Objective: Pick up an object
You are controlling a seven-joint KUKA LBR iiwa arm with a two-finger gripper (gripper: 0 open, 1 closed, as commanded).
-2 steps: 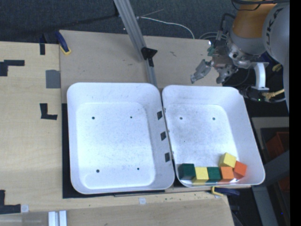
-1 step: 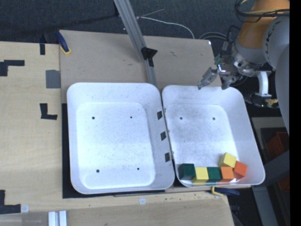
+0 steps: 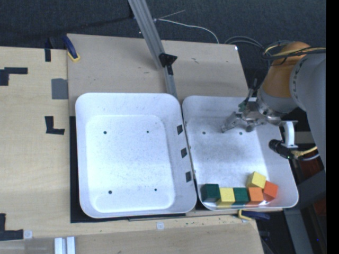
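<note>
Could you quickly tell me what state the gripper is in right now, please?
Gripper: over the right bin, nothing visibly held; open or closed cannot be told.

1. Grey KUKA arm with orange band above the wrist (image 3: 296, 78) reached in from the right edge, upper half of view.
2. Wrist angled down and leftward.
3. Metal two-finger gripper (image 3: 235, 123) sat low, fingers (image 3: 229, 126) splayed apart, pointing left.
4. Nothing seen between the fingers.
</note>
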